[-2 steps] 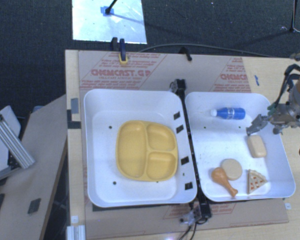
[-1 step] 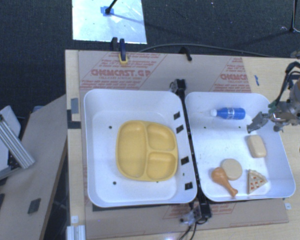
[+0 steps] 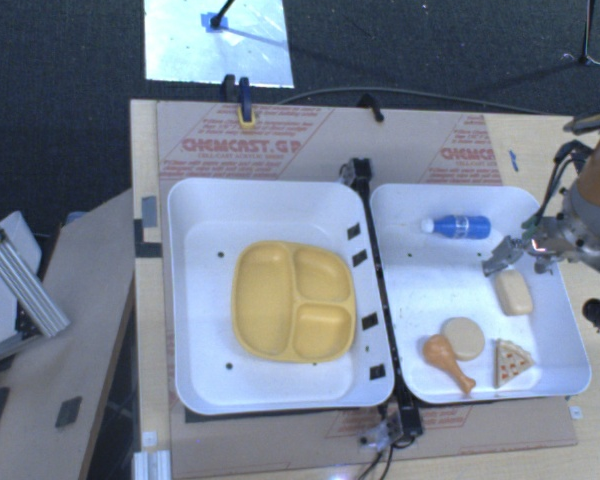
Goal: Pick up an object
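Note:
The right bin (image 3: 410, 218) holds a blue bottle (image 3: 458, 227) lying on its side near the back, a pale cream block (image 3: 513, 292), a round biscuit (image 3: 464, 337), a toy chicken drumstick (image 3: 447, 360) and a pizza slice (image 3: 511, 362). My gripper (image 3: 520, 251) hangs over the right bin's right side, just above the cream block and to the right of the bottle. Nothing shows between its fingers.
The left bin (image 3: 195, 228) holds a yellow divided plate (image 3: 293, 300). A black divider with clips (image 3: 368, 268) runs between the bins. A blue and yellow clamp (image 3: 243, 102) sits at the bench's back edge. Metal rails (image 3: 15, 268) lie off to the left.

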`<state>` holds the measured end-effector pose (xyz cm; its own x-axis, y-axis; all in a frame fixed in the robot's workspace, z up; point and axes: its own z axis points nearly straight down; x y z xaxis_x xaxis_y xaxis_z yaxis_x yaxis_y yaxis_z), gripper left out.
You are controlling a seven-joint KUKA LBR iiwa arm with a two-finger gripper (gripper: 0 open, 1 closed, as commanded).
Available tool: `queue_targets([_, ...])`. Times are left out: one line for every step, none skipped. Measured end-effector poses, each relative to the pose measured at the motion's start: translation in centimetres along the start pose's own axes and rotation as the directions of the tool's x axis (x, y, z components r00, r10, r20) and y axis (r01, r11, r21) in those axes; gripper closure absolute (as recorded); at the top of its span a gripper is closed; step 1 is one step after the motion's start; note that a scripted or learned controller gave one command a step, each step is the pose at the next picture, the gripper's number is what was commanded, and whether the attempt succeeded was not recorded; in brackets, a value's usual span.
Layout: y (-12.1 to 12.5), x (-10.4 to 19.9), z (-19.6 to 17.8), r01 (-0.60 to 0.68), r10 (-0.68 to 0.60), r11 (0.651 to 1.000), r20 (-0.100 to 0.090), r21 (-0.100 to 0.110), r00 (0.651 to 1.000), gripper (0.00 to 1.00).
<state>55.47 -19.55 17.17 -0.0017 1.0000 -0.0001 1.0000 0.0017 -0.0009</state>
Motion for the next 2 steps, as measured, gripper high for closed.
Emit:
queue_targets([-0.2,0.3,4.2,0.000,0.000,1.000,-0.001,0.001,1.000,0.00])
queue_targets([0.4,-0.2,8.0,-0.002,0.002,1.000,0.014,-0.022,1.000,0.00])
